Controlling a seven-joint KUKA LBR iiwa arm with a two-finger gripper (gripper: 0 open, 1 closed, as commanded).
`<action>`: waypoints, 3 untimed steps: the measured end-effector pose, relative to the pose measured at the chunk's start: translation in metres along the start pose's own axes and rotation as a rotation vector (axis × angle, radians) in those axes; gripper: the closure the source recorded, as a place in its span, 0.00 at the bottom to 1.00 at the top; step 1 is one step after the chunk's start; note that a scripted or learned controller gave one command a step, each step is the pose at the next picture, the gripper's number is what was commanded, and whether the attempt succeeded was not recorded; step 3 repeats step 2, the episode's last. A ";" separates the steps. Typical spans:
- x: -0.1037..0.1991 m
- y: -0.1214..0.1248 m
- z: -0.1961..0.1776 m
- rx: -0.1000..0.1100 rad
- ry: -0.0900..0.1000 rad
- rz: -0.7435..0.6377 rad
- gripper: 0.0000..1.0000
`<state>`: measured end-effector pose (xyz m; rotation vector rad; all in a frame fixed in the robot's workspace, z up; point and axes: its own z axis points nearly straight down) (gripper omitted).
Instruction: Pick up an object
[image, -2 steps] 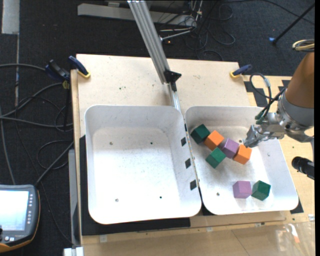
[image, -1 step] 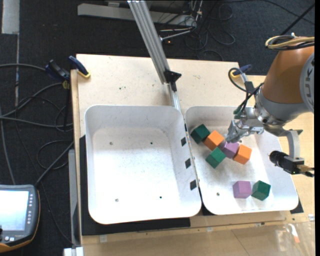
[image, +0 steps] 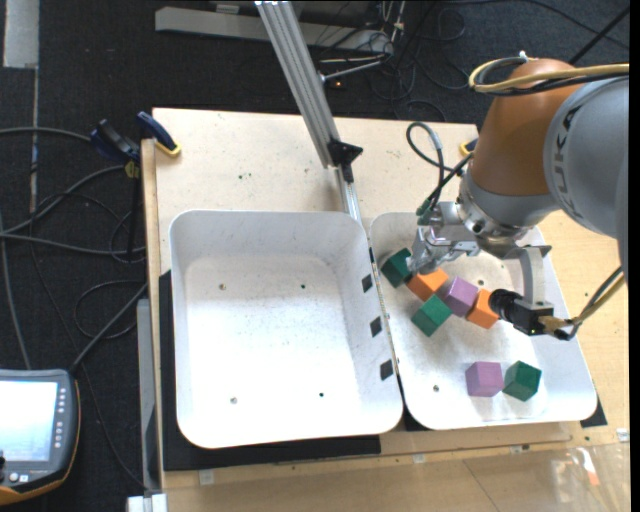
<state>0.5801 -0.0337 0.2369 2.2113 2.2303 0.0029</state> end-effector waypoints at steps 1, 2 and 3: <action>0.053 0.021 -0.009 -0.002 0.001 0.000 1.00; 0.102 0.037 -0.012 -0.001 0.001 0.001 1.00; 0.102 0.037 -0.012 -0.001 0.001 0.001 1.00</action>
